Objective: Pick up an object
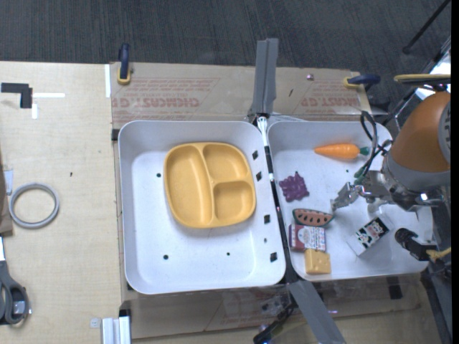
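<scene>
The right bin point(401, 260) holds an orange toy carrot point(337, 150) near its back, a purple grape bunch point(293, 186) at its left, a brown slice point(313, 217) with red edge, a red box point(307, 238), a yellow cheese block point(318, 261) and a small black-and-white carton point(371, 233). My gripper point(344, 198) hangs over the middle of this bin, its thin fingers pointing left, just right of the brown slice and above the carton. Nothing shows between the fingers.
The left bin point(143, 264) carries a yellow divided plate point(209, 184). A grey tape ring point(31, 205) and scissors point(13, 299) lie on the wooden bench to the left. A metal divider point(265, 77) runs between the bins.
</scene>
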Robot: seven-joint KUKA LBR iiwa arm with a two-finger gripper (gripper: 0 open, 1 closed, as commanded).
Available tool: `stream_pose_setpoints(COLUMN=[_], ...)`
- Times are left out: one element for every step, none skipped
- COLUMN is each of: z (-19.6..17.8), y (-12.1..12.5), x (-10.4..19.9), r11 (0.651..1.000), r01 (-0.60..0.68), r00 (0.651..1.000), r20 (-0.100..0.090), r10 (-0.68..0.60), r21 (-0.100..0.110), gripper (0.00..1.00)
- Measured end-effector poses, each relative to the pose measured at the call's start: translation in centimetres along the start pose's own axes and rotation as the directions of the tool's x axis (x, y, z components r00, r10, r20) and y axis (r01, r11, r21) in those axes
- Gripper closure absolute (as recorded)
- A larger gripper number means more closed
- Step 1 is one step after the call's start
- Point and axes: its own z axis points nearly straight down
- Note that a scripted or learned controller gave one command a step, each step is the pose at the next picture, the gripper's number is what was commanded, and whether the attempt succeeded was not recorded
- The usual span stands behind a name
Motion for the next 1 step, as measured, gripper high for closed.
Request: stream_pose_setpoints(z=[-4.71], y=[2.72], x=[-0.43], r11=[0.999], r01=[0.037], r00=[0.999], r20=[0.001], r10=[-0.037], r21=[-0.002], gripper=[0.00])
